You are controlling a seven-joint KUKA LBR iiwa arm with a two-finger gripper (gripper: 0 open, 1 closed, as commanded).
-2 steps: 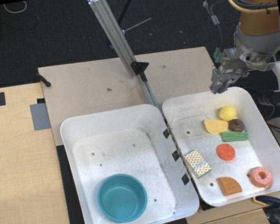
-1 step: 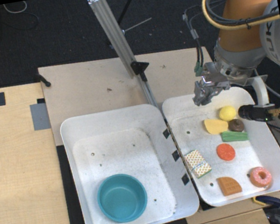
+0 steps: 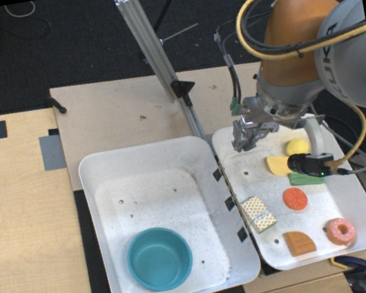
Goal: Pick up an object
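The right bin (image 3: 246, 166) holds several small things. There is a yellow wedge (image 3: 278, 165), a yellow ball (image 3: 297, 147), a flat green piece (image 3: 307, 179) and a red disc (image 3: 295, 199). Nearer the front lie a pale patterned block (image 3: 258, 213), a brown toast-like slab (image 3: 299, 242) and a pink donut (image 3: 340, 231). My gripper (image 3: 246, 138) hangs over the far left corner of this bin, left of the yellow pieces. It is open with nothing between its fingers.
A teal bowl (image 3: 159, 257) sits in the near part of the left bin (image 3: 146, 173). A slanted aluminium bar (image 3: 156, 56) rises behind the bins. A divider with black clips (image 3: 229, 201) separates the two bins.
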